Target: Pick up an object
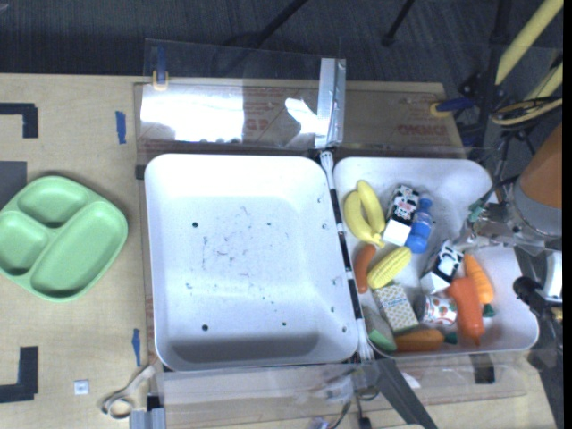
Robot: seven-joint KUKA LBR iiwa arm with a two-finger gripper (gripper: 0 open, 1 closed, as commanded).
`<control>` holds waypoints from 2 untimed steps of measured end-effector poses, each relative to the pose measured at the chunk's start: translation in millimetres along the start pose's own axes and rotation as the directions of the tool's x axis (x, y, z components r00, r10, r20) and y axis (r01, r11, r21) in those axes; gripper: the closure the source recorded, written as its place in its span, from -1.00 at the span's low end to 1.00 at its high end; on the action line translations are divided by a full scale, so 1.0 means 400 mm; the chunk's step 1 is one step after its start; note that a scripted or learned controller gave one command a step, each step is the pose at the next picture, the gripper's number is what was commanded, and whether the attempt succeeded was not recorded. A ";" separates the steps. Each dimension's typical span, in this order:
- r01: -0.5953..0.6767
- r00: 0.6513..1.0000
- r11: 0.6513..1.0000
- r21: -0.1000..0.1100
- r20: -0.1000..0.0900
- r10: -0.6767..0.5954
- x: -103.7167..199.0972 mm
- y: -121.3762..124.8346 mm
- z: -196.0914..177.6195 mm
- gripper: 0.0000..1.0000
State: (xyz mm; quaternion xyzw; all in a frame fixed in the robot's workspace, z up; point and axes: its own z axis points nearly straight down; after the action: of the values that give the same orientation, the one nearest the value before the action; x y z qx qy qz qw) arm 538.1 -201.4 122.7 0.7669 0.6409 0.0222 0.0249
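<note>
Gripper (481, 222) at right bin's (509, 342) right edge, finger state impossible to tell, above carrot (467, 307), bananas (362, 211) further left.

The tabletop (71, 96) looks like pale, matt wood. On it the left bin (241, 248) is smooth white plastic, its floor scuffed with fine grey scratches. Just behind that bin stands a clear glossy sheet (232, 105) with a bright glare, edged by a metal strip (332, 101). Well left of the bin sits a green divided plate (58, 237), smooth plastic with a soft sheen. Right of it, the toys in the neighbouring bin (447, 181) look like shiny plastic.
</note>
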 end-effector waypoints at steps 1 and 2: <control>-0.045 0.999 0.997 0.066 0.006 0.045 0.131 0.135 -0.235 1.00; -0.045 0.999 0.997 0.066 0.006 0.045 0.132 0.135 -0.235 -1.00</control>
State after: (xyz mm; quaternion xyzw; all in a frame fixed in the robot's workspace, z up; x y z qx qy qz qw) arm 594.3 -158.3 220.2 0.7817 0.6237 0.0000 0.0003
